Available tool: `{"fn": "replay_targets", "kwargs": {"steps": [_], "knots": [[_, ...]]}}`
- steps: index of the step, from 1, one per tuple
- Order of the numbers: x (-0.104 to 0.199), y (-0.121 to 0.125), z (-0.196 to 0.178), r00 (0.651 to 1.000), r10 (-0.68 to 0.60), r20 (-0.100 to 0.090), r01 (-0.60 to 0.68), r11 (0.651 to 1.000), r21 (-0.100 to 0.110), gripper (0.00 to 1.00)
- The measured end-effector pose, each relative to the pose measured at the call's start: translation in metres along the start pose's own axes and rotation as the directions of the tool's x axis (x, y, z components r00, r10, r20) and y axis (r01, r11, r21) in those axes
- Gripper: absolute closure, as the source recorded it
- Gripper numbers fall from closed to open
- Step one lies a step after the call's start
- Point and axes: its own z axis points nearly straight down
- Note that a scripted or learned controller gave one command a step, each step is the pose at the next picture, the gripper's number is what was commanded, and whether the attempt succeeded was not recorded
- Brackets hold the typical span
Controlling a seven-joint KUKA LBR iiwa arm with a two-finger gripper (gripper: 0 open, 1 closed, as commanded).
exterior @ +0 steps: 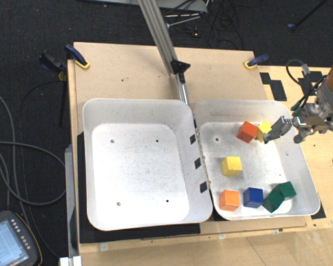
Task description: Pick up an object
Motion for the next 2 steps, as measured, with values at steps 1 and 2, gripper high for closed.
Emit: {"fn": "replay_targets", "kwargs": {"steps": [1, 2], "knots": [[0.000, 0.001, -0.002, 1.000, 0.002, 0.001, -0.002, 1.000, -0.004, 0.00], [0.002, -0.002, 0.062, 1.000, 0.003, -0.001, -0.003, 1.000, 0.003, 0.00]]}}
